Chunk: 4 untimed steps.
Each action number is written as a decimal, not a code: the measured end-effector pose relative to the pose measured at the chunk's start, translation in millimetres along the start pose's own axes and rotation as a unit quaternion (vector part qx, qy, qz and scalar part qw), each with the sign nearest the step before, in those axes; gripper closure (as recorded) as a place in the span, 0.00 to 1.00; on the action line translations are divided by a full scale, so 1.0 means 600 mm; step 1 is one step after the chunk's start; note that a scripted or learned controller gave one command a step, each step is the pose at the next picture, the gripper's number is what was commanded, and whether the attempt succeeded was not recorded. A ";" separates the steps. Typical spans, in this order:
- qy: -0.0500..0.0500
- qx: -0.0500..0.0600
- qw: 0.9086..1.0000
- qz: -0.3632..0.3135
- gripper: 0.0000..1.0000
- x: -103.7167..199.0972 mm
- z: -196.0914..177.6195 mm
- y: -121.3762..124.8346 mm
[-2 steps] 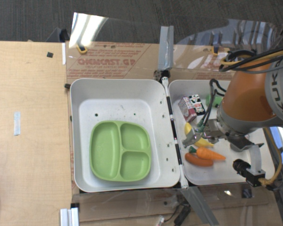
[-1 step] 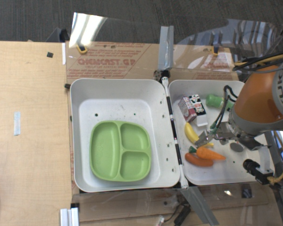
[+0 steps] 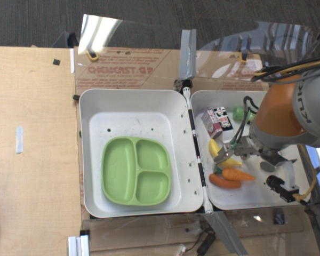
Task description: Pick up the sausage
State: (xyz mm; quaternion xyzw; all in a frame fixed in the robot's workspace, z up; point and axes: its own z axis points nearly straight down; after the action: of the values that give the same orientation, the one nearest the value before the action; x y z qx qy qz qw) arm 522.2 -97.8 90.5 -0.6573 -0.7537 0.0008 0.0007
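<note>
While the grey metal two-finger gripper (image 3: 222,156) is hovering low over the right-hand shallow white plastic bin (image 3: 256,199), I honestly can't tell how it's set or whether it's pinching anything, so I'm not calling a grasp. It's sitting just above the pile of toy food: a yellow banana-shaped piece (image 3: 214,146) right by it, and an orange plastic carrot (image 3: 239,175) just below. The reddish-orange plastic sausage (image 3: 224,181) is lying flat on the bin floor under the carrot, touching it, near the front-left corner. So as I'm reading it, the pick isn't done yet; grabbing and lifting are both still ahead. Further out, the green three-compartment plastic plate (image 3: 136,170) is resting in the left-hand white bin (image 3: 90,143).
</note>
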 end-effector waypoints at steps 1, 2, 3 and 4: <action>0.001 0.000 1.000 0.000 0.00 -0.004 0.000 -0.077; 0.000 -0.001 0.999 0.045 0.00 -0.006 -0.001 0.001; 0.001 0.000 1.000 -0.008 0.00 -0.008 0.000 -0.078; 0.000 0.000 1.000 -0.005 0.00 -0.012 0.000 0.016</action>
State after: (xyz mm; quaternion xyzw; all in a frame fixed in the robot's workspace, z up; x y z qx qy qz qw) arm 532.8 -103.8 90.7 -0.6535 -0.7569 0.0008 0.0004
